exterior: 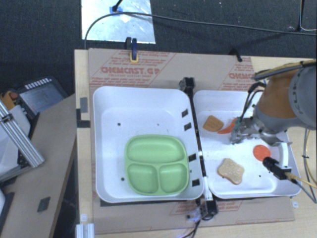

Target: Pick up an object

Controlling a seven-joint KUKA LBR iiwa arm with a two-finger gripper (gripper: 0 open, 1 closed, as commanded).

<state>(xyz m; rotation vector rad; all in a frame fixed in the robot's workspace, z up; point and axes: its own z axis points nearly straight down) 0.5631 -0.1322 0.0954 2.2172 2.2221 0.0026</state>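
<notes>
The arm reaches in from the right, its grey body and orange band hanging over the right bin. The claw is down low inside that bin, close to the floor, just to the right of a small tan cracker-like piece. A thin orange-red strip lies between that tan piece and the claw, and it seems to touch or sit right at the claw's tip. From here I cannot tell whether the claw is wide or narrow, nor whether anything sits between its tips; the metal parts blur together.

Further toward the front of the same bin lies a slice of toast, well apart from the claw. A round orange-red disc rests near the bin's right side, partly under the arm.

The left bin holds a green divided tray, with one long compartment and two smaller ones, sitting toward the front right corner.

Both bins sit on a sheet of printed cardboard laid on the bench. A yellow clamp grips the cardboard's far edge.
</notes>
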